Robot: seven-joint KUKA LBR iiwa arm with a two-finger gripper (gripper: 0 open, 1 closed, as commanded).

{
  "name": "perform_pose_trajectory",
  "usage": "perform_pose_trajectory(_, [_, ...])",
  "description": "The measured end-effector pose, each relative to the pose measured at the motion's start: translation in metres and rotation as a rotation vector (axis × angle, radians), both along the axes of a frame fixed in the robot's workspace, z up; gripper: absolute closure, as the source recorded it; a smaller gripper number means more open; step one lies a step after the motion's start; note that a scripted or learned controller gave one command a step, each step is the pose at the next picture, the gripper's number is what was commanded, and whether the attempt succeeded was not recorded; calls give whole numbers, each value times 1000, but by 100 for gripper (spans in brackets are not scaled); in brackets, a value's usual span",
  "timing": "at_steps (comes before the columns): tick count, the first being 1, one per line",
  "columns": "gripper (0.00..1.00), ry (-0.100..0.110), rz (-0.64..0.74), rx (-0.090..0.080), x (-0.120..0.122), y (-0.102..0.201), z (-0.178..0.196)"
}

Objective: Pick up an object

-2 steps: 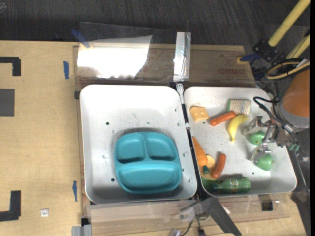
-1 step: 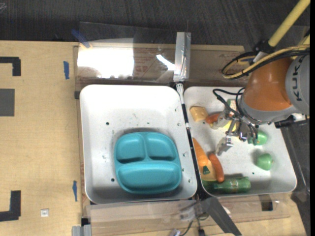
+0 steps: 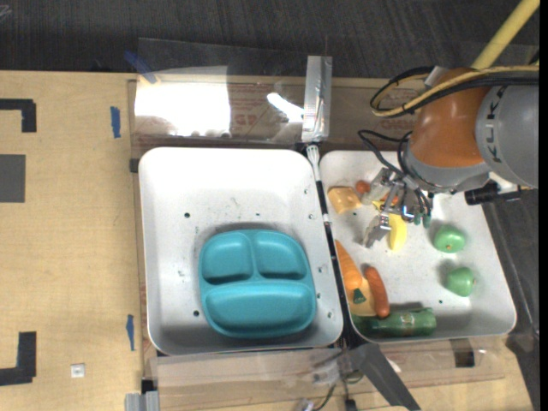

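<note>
My gripper (image 3: 387, 218) hangs low over the upper middle of the right bin (image 3: 492, 315), under the orange band of the arm. A small yellow object (image 3: 397, 234) lies right at its tip, touching or just below it; I cannot tell if it is gripped. An orange-yellow piece (image 3: 344, 199) sits to the gripper's left near the bin's wall, with a small red bit (image 3: 363, 186) above it. Two green round fruits (image 3: 449, 240) (image 3: 461, 279) lie to the right of the gripper.
A carrot (image 3: 349, 272), a red pepper-like piece (image 3: 377, 291) and a green oblong object (image 3: 402, 321) lie along the right bin's lower left. The left bin (image 3: 171, 187) holds a teal divided plate (image 3: 255, 281). Cables loop above the arm.
</note>
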State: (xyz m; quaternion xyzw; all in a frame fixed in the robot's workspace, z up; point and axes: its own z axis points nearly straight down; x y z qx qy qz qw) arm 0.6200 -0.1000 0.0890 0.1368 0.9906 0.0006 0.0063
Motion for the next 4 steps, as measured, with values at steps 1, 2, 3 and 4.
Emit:
perform_pose_trajectory(1, [0, 3, 0, -1, -26, -31, 0])
perform_pose_trajectory(2, [100, -12, 1, -4, -21, -31, 14])
perform_pose_trajectory(3, [100, -9, -18, 0, -3, 10, 179])
perform_pose_trajectory(4, [100, 1, -161, 2, 34, 34, 221])
